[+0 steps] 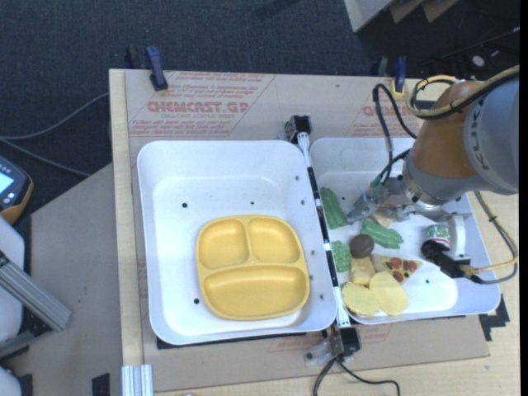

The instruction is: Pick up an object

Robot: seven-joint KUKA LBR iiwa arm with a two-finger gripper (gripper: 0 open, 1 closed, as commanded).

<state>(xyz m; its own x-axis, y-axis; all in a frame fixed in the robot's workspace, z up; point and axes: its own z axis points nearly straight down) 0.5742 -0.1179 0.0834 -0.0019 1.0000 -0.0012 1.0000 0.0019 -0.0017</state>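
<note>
Gripper (373, 207) low in right bin (346, 159), finger gap unclear, can't tell. Green pod (382, 234) just below the tips, leaf (333, 208) left, brown ball (360, 244) beneath.

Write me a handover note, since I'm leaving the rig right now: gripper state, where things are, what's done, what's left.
Gripper: low in the right bin, over the toy food; whether it is open or shut cannot be told, and no item is seen held.
Things: green pieces, brown ball, pizza slice and yellow pieces lie in the right bin. Yellow divided plate sits in the left bin.
Done: approach only.
Left: grasp and lift one item.
</note>
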